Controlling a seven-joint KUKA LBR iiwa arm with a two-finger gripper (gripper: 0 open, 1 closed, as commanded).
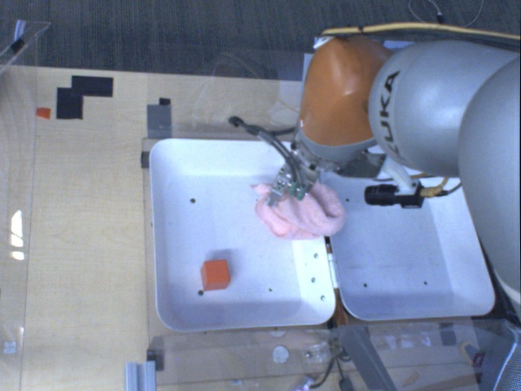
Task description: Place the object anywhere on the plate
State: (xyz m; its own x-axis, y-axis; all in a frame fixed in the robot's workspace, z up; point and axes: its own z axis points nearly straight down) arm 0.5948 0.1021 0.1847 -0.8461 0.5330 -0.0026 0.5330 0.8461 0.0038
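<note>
Well apart, orange block [216, 274] lower-left of the tool [286, 187] in the left bin [175, 218].

the arm [423, 112] hides the gripper and part of the pink plate [299, 212].

Colours as seen from above. Two bins, left [175, 243] and right [423, 259], are shown in plain white, each dotted with a few small dark spots. A cube [216, 274] is rendered in orange-red. A plate [301, 210] is seen in pale pink. The arm [444, 104] is coloured grey, with an orange band [342, 96] and dark lettering. The bench [81, 243] is shown in light tan wood grain, marked with black patches [81, 94] and a small orange square [42, 113]. The floor [203, 10] appears dark grey-blue and finely ribbed.
</note>
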